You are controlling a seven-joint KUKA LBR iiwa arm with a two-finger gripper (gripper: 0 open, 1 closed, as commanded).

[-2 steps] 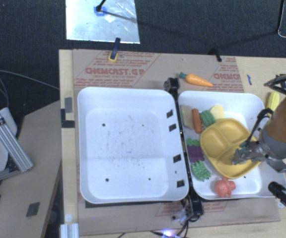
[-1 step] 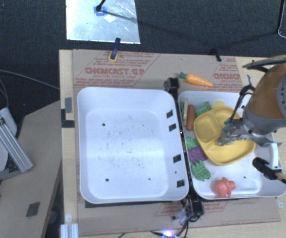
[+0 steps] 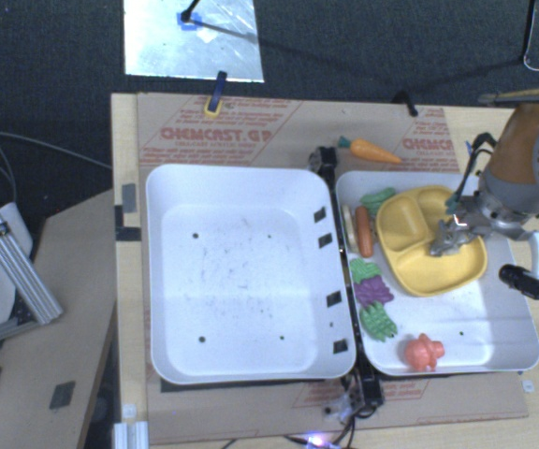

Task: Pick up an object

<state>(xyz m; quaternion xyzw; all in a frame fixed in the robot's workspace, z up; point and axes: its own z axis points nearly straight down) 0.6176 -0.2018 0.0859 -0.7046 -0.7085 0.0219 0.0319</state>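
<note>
The left bin (image 3: 241, 269) sits on the surface (image 3: 82, 251) just left of the yellow dish (image 3: 433, 241) and its own bin, and plays no part in the grasp as things lie. The right bin (image 3: 508, 330) carries the yellow dish and the smaller items. Just left of the dish lies a reddish sausage-shaped piece (image 3: 364, 231), with a green leafy piece (image 3: 376, 197) at the dish's upper left. Below and left of the dish are a purple cluster (image 3: 374, 290) and a second green piece (image 3: 378, 321); a pink toy (image 3: 423, 351) lies below the dish, near the front wall. An orange carrot (image 3: 372, 151) rests above the dish, outside the bin on the cardboard. The pincer (image 3: 447, 237) is down inside the dish, toward its right half, at or near its floor; whether its fingers are open or closed cannot be told. Risks, as judged: the dish is broad and shallow, so fingers closing on the flat floor would likely find nothing to grip. A hold on the rim or divider alone could let the dish tilt and slip on lifting. A tilting dish could sweep the sausage piece and the purple cluster aside.
</note>
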